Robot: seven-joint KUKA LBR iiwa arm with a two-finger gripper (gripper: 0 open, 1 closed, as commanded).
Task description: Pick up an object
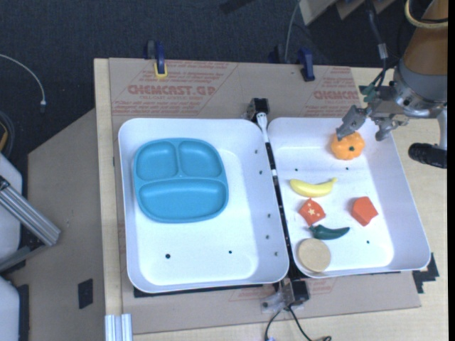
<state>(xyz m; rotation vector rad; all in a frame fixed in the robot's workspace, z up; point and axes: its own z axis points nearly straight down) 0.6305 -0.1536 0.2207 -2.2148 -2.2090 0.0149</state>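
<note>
Gripper (pixel 366 125) spread open, holding nothing, just above orange fruit (pixel 347 147) in right bin (pixel 405 190). Banana (pixel 312 186) below-left of it. Blue tray (pixel 181 180) occupies left bin (pixel 192 261).

The left white bin (pixel 142 261) has open floor along its near side and right side; the blue three-compartment plastic tray (pixel 181 179) takes up its far-left part. The right white bin (pixel 405 212) is more crowded. The round orange fruit (pixel 347 146) sits near the far wall, with the grey arm's jaws just above and beside it. Mid-bin, the yellow banana (pixel 312 186), the red strawberry-like piece (pixel 312 211), the dark green pepper (pixel 330 231) and the tan round disc (pixel 313 255) line up closely, leaving narrow gaps. The red-orange block (pixel 363 210) stands apart to their right. Bare floor lies along the far-left corner and near-right corner.
</note>
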